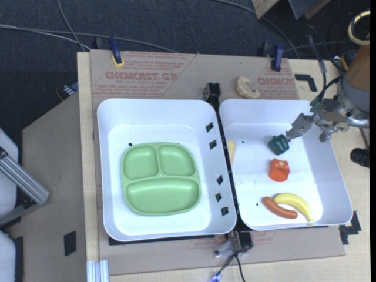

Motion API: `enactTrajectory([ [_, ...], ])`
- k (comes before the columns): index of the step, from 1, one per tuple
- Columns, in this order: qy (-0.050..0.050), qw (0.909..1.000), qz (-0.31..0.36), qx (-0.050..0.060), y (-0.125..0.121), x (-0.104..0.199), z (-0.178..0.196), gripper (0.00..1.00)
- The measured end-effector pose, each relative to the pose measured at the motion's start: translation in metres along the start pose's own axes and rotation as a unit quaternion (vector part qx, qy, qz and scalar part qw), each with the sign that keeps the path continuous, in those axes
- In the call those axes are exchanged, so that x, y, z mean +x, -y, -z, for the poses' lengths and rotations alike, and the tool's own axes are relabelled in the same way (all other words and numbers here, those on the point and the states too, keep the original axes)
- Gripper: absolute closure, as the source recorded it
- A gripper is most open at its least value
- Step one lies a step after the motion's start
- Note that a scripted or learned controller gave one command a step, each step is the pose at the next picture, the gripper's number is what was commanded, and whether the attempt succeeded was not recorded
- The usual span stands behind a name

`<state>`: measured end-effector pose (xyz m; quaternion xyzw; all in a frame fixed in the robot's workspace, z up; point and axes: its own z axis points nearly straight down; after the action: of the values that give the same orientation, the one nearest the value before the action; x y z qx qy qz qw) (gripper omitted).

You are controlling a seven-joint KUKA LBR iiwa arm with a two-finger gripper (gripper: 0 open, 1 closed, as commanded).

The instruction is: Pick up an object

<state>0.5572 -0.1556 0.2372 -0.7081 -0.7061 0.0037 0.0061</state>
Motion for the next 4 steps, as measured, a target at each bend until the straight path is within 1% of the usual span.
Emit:
enactTrajectory([
  [1,0.001,1.0000,0.002,-0.006,-0.002,0.000,0.007,0.00],
  [2,0.000,1.0000,0.001,-0.004,0.003,-0.003,-0.038,0.00],
  [3,0.000,1.0000,0.001,-0.003,0.012,0.002,-0.093,0.00],
  [4,0.000,1.0000,0.001,-0.003,0.013,0.002,-0.147,0.00],
])
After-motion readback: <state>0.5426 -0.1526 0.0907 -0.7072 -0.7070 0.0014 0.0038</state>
